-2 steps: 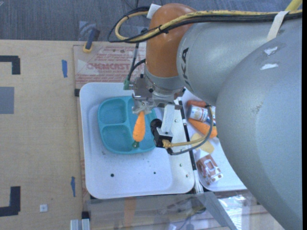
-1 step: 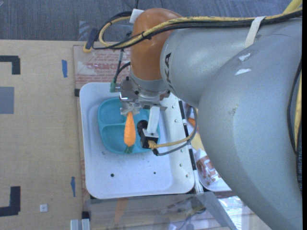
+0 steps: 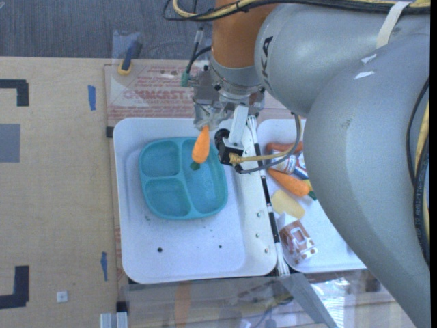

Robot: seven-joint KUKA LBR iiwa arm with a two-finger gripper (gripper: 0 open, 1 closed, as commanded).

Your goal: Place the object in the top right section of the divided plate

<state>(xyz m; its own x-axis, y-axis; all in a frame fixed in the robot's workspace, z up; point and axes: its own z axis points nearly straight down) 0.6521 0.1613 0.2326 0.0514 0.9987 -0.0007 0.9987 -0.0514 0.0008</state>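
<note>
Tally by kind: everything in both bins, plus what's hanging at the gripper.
Orange carrot-shaped toys: 2
Teal divided plastic plate: 1
Pale yellow rounded piece: 1
Brown-and-white packet: 1
Reddish item, partly hidden: 1
Total: 6

Divided plate (image 3: 164, 164) in left bin (image 3: 184, 248), carrot (image 3: 201, 146) over it

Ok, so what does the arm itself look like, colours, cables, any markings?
The arm is bulky, rounded and glossy grey, with dark lettering on its shell and an orange band above the wrist. Across its top run yellow cables, with thinner dark ones beside them. The gripper is small and metal-grey.
</note>
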